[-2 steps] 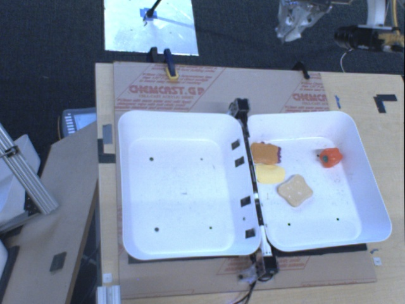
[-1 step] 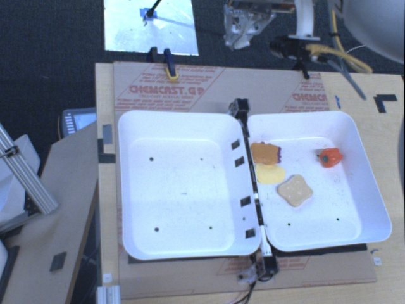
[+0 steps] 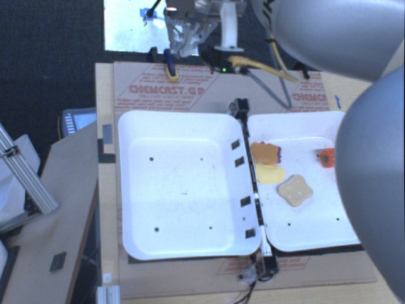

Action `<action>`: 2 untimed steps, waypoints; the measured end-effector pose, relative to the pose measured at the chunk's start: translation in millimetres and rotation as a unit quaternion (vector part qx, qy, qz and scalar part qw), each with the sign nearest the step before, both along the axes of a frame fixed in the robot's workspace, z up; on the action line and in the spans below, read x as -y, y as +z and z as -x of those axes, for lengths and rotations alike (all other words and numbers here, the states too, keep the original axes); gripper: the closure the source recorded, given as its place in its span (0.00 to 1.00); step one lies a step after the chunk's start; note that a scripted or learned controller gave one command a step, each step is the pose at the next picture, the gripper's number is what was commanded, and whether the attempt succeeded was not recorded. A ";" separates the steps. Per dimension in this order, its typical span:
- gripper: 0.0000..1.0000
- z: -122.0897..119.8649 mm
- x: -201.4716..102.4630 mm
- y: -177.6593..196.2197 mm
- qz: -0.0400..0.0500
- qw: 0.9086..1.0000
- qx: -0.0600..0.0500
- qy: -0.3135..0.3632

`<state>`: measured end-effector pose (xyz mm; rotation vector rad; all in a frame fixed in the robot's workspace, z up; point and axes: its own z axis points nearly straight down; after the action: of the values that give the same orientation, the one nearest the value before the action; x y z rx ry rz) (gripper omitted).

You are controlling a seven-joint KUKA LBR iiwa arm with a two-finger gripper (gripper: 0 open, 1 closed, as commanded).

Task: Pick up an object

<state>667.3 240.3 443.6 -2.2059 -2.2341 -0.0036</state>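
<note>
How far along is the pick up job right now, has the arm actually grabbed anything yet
Nothing looks picked yet. The gripper hangs high beyond the bins, over the back of the bench, with nothing seen between its fingers. All the objects lie in the right bin: an orange-brown block, a yellow disc, a tan toast-shaped piece and a small orange-red item. The reach, grasp and lift are all left.

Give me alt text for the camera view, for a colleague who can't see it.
The gripper is raised beyond the two white bins. The right bin holds a toast slice, a yellow piece, an orange block and a red item.
</note>
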 end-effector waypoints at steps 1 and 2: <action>1.00 90.0 113.1 8.9 0.002 1.000 0.000 -0.010; 1.00 65.2 40.6 -81.6 0.001 1.000 -0.003 -0.002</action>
<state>602.0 199.7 362.0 -2.2093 -2.2280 0.0057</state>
